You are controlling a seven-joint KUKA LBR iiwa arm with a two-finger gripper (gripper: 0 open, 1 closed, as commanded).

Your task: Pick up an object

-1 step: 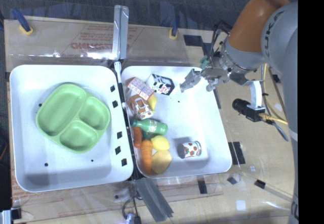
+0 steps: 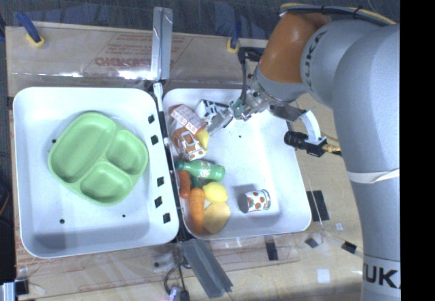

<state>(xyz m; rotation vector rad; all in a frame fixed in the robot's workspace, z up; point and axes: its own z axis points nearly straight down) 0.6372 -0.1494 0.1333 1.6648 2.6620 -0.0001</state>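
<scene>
- Camera view: claw [image 2: 234, 113] sits low in the right bin [image 2: 289, 187], near its back wall; can't tell its state.
- Claw tip is just beside the carton [image 2: 187, 131] and small black-and-white item [image 2: 211, 109].
- Green bottle [image 2: 202, 170], carrot [image 2: 196, 204], lemon [image 2: 215, 191] and can [image 2: 255, 200] lie nearer the front.
- Green divided plate [image 2: 99, 156] is in the left bin [image 2: 34, 225].

arm [image 2: 353, 89]: cut off right, bottom | carrot [image 2: 196, 206]: lower end hidden under potato [image 2: 216, 218]
</scene>
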